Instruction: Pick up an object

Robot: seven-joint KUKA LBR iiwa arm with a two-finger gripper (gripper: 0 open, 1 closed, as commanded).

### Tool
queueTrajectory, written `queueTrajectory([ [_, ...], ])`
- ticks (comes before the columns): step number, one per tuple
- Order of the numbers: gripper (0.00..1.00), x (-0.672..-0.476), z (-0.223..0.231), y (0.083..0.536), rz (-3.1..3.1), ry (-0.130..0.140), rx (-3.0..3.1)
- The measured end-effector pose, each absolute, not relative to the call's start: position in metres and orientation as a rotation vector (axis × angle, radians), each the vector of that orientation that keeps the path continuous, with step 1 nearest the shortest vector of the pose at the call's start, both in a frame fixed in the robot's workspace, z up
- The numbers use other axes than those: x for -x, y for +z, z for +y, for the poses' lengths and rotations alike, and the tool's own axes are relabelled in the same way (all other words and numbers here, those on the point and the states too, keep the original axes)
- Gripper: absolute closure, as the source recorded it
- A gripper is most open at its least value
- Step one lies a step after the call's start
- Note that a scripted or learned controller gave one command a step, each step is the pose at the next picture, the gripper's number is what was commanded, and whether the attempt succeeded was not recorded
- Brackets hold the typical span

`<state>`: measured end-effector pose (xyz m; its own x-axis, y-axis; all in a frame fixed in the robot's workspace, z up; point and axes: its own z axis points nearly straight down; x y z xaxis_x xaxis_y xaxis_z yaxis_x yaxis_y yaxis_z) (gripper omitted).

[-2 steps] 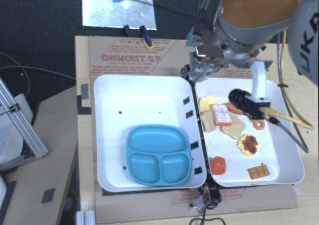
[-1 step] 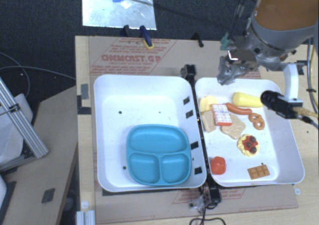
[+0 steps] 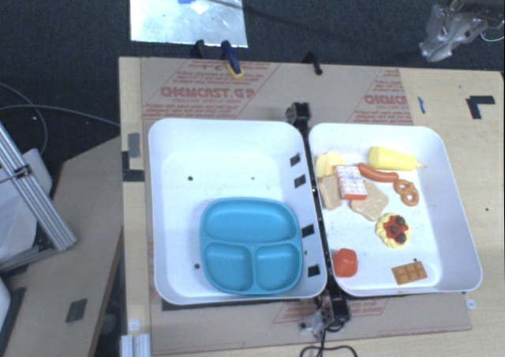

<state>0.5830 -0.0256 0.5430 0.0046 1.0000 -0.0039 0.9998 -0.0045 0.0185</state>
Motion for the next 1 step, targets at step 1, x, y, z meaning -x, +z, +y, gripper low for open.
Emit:
queueTrajectory([
  [1, 1.0, -0.5653, 0.1121, 0.3932, 2.249, -0.013, -2.211],
])
